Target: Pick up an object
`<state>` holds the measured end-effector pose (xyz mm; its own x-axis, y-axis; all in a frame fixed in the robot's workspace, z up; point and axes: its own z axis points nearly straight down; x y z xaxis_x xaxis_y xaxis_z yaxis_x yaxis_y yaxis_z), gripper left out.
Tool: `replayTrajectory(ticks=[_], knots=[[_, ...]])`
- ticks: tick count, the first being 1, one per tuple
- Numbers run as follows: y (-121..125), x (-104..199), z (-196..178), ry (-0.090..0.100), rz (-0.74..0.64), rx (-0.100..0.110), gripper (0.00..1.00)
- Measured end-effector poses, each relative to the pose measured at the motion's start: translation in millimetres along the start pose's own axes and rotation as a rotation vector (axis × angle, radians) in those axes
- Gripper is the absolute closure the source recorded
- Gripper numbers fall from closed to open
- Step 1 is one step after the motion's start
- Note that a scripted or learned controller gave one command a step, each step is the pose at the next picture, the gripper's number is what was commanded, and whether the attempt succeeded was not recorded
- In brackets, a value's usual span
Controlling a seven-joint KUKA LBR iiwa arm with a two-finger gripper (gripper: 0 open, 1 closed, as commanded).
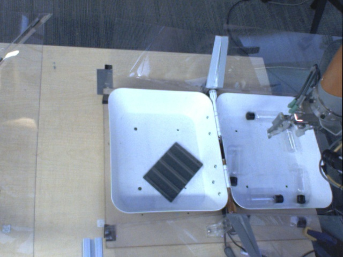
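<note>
I look down at a slant on a wooden bench [53, 143] that carries two shallow white bins side by side.

In the left bin [123, 111] lies the one object I can pick: a dark ribbed pad [173, 171], flat on the floor and turned diagonally, near the middle and towards the near edge. Nothing touches it. The rest of that bin's floor is bare white with a few small dark dots.

A metal bar [217, 63] runs away from the far end of the seam between the bins.

The right bin [241, 186] holds some clear, hard-to-read items and a few small black pieces near its edges; I cannot tell what they are.

At the right, the grey arm [328, 103] reaches in, and its gripper [289, 123] hangs over the far right part of the right bin, well apart from the pad. I cannot tell whether it is spread or pressed together, and I see nothing held in it.

I judge this to be the approach step, with no grasp made. The next move, as I read it, calls for travelling left across the seam, lining up with the pad's diagonal, then descending onto a thin, flat piece that offers little edge to grip.
</note>
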<state>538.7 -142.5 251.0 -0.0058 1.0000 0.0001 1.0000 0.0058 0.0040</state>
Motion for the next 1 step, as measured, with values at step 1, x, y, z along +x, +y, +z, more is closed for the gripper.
replayTrajectory(ticks=[1], knots=[[38.1, -28.1, 122.1, 0.000, 0.096, 0.002, 0.00]])
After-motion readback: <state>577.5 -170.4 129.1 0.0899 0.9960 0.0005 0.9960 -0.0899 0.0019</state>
